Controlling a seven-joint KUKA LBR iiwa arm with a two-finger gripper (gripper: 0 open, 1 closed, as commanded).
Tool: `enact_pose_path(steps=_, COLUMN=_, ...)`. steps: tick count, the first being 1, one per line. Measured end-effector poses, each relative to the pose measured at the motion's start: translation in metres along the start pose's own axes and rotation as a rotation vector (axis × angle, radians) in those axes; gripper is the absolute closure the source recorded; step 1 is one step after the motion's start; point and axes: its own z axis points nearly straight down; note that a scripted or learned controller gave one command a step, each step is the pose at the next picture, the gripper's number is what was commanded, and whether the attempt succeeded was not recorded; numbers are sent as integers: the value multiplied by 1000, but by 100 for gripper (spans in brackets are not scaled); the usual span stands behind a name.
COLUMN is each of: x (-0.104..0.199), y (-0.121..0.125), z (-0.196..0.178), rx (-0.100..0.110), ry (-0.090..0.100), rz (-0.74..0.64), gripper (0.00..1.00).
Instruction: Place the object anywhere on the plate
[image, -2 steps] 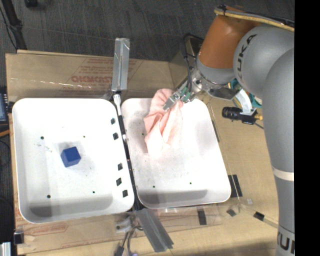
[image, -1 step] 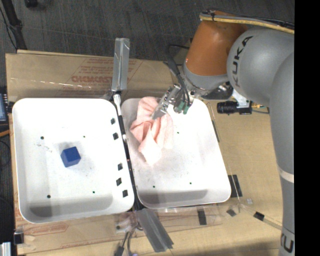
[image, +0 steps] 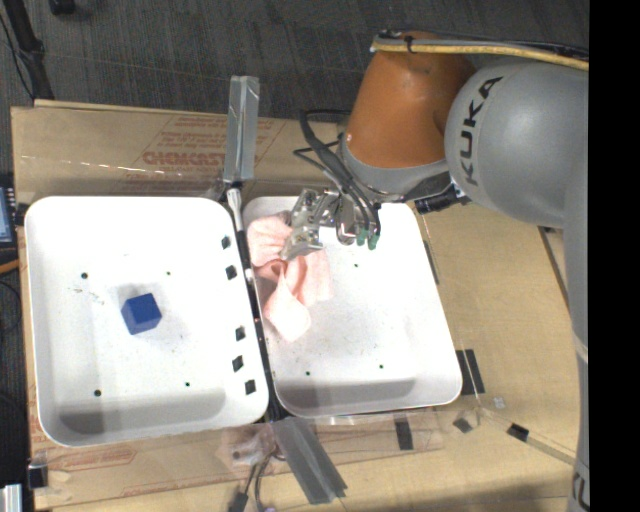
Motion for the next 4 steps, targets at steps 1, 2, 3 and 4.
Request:
enact_pose_path(steps=1, x=23, y=41, z=-7, rx=1, ry=0, rz=-145, gripper=100)
enact_pose_path(steps=2, x=56, y=93, z=-1, rx=1, ry=-1, rz=-149, gripper=100)
enact_pose_path(steps=3, x=82, y=142, z=11, rx=1, ry=-2, rz=-150, gripper=100)
enact_pose_path(steps=4, x=120, y=189, z=5, rx=2, ry=0, rz=-149, gripper=100)
